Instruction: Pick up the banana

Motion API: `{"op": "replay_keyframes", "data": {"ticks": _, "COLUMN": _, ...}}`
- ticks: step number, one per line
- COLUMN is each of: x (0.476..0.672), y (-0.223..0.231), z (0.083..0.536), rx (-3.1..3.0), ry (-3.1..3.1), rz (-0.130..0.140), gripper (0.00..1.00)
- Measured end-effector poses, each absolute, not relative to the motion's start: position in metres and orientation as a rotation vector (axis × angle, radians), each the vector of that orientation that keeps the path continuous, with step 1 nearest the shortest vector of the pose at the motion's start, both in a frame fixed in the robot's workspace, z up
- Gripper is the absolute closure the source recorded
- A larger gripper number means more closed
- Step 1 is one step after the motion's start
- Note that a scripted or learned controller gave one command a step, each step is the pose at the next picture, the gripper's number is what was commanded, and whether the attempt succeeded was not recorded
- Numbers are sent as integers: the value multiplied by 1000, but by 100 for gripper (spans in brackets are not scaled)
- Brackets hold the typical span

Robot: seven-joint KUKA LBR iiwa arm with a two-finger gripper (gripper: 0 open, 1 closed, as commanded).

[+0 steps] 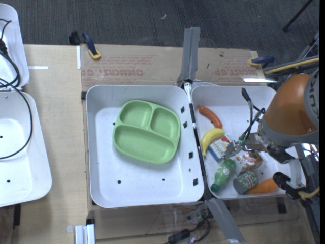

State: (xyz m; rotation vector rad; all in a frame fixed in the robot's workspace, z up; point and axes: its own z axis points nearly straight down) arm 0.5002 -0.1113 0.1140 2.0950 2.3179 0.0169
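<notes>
One banana [212,138], likely light, smooth, rigid; we'd pinch across its middle. Gripper [234,147] just beside it, grip state unclear.

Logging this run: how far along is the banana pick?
Done: the arm has reached over the right bin. In hand: the gripper sits low beside the banana, nothing visibly held. Left: the grasp and lift, since the banana lies on the bin floor by the hot dog.

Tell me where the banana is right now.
The banana lies in the right bin, near its left wall, just below the orange hot dog and touching the small carton beneath it. The gripper sits just right of it.
</notes>
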Motion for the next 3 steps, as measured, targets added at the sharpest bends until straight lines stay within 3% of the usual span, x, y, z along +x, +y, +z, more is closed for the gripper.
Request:
{"op": "replay_keyframes", "data": {"ticks": 1, "x": 500, "y": -27, "z": 191, "rx": 2326, "ry": 2112, "rz": -3, "gripper": 0}}
{"op": "replay_keyframes", "data": {"ticks": 3, "x": 577, "y": -104, "z": 195, "rx": 2577, "ry": 1797, "rz": -7, "gripper": 0}}
